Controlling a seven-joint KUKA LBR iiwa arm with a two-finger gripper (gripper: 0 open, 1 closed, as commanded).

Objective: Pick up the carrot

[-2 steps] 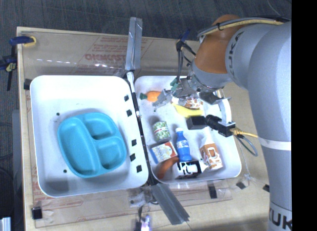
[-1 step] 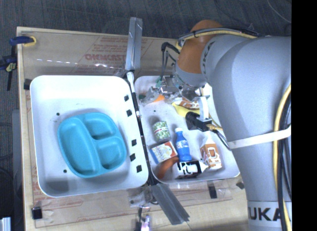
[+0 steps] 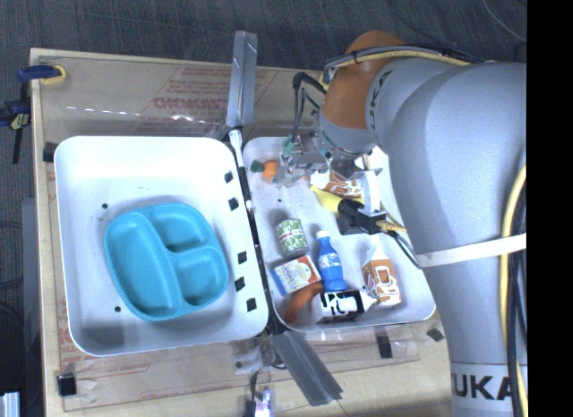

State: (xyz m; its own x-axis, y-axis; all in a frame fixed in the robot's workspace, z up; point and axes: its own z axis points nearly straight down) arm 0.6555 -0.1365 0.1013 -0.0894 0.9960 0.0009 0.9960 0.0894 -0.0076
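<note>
The carrot (image 3: 269, 171) is a small orange piece with a green top. It lies at the far left corner of the right bin (image 3: 407, 315), close to the divider. My gripper (image 3: 290, 165) hangs just right of the carrot, low over that same corner. The grey arm with its orange band reaches in from the right and hides the bin's far right side. Nothing shows between the gripper and the carrot but a small gap.
The right bin also holds a green can (image 3: 290, 236), a blue bottle (image 3: 329, 261), a yellow banana (image 3: 329, 198), a small carton (image 3: 294, 275), an orange-brown sausage-like piece (image 3: 304, 296) and an orange-and-white bottle (image 3: 380, 283). A blue divided tray (image 3: 166, 259) lies in the left bin (image 3: 81, 174).
</note>
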